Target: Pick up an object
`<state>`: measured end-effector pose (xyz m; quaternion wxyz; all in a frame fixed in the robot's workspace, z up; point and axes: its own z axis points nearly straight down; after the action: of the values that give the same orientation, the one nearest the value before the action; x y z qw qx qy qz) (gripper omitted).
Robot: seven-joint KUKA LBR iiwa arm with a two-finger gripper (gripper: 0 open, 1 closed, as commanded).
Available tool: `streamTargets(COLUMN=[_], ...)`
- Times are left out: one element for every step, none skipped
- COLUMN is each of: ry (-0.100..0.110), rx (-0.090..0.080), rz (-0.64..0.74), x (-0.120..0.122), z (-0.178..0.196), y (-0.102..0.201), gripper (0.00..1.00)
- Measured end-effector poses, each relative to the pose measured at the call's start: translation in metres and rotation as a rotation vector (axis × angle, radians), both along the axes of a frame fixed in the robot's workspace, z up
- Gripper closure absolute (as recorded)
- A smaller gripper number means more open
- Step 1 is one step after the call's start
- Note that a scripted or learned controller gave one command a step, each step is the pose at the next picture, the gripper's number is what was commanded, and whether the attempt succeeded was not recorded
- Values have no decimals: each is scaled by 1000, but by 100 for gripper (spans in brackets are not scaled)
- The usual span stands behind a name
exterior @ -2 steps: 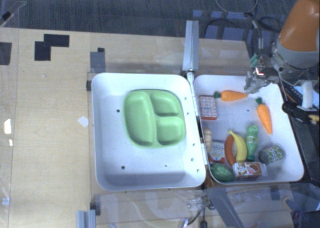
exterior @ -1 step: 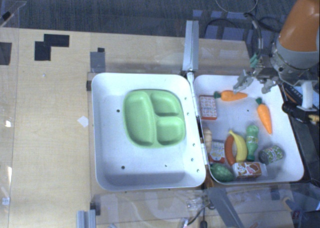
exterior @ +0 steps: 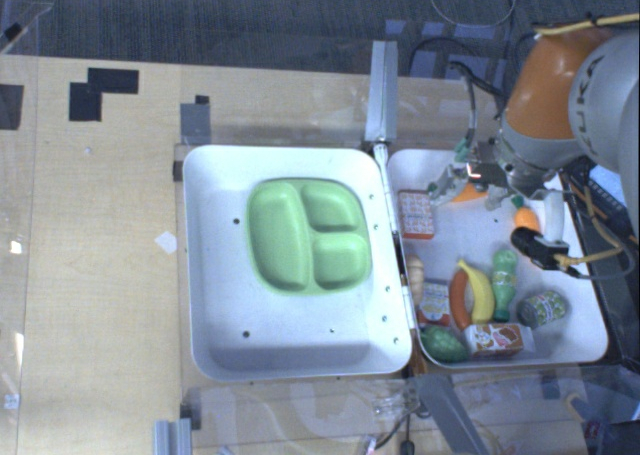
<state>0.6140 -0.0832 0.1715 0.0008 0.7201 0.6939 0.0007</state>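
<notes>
Two shallow white bins on bench, side by side. Left bin [exterior: 215, 243] bearing a green divided tray [exterior: 305, 233], compartments bare. Right bin [exterior: 590, 338] packed with candidates for the pick: banana [exterior: 478, 291] leaning beside a red-orange sausage-like piece [exterior: 458, 301], green bottle [exterior: 503, 278], dark green vegetable [exterior: 443, 344], small carton [exterior: 497, 340], round tin [exterior: 540, 310], red-printed packet [exterior: 416, 214] near the dividing wall. Gripper [exterior: 468, 180] positioned low over the bin's far end, above an orange item [exterior: 466, 195], presumably for descent. Claw state: cannot tell, fingertips blurred. Nothing visibly gripped. Risk: clutter crowding any approach.
</notes>
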Motion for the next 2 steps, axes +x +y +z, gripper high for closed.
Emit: streamTargets(ry=[-7,-8], rx=[1,5], rz=[-183,-406], x=[-6,-25], z=[-83,-83], y=[-64,-70], gripper=[0,0])
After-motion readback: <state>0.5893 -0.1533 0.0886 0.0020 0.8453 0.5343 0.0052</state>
